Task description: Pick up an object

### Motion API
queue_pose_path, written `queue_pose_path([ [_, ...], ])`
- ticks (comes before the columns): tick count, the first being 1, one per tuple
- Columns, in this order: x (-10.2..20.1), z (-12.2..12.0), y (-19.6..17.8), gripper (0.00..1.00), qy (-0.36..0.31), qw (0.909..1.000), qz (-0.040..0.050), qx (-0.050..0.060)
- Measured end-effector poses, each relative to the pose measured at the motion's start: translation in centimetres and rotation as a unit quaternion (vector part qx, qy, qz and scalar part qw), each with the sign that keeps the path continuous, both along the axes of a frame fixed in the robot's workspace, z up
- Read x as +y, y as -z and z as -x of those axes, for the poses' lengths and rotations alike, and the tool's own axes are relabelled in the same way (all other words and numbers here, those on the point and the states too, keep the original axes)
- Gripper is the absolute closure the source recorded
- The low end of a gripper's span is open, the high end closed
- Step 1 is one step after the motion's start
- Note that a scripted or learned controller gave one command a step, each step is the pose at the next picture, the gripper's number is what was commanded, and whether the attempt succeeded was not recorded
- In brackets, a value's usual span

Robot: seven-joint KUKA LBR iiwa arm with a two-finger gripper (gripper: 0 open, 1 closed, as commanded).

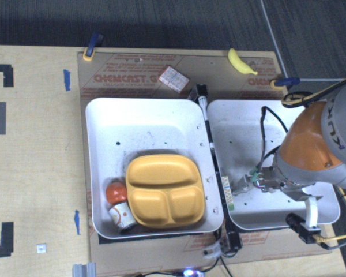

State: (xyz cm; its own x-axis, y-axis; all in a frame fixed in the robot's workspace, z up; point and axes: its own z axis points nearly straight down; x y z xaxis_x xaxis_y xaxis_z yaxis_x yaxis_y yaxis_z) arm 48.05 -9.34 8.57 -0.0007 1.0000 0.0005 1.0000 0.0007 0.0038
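A grey arm with an orange band reaches into the right-hand shallow white bin [242, 117], its two-finger gripper [243, 184] low over the bin floor near the divider. Whether the gripper is closed on anything cannot be told from this angle. The likely targets lie in the left-hand white bin [104, 120]: one yellow moulded plastic tray with three compartments [164, 188], one small orange-red ball [116, 193] touching its left edge, and one white-and-orange rounded object [122, 214] just below the ball. A clean pick probably calls for crossing to the left bin and descending on the ball or the rounded object, since the wide tray looks awkward for narrow jaws. Beyond the two bins sit one yellow banana [241, 62] and one small printed packet [173, 78].
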Motion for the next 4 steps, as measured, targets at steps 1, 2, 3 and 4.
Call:
queue_pose_path([
  [1, -0.15, 0.0, -0.01, 0.0, 0.0, 1.0, -0.0002, 0.0],
  [2, 0.06, -0.01, 0.0, 0.0, 0.001, 1.0, 0.0006, 0.0],
  [3, 0.1, 0.0, 0.0, 0.0, 0.001, 1.0, 0.0006, 0.0],
  [4, 0.08, 0.0, 0.0, 0.0, 0.0, 1.0, 0.0005, 0.0],
])
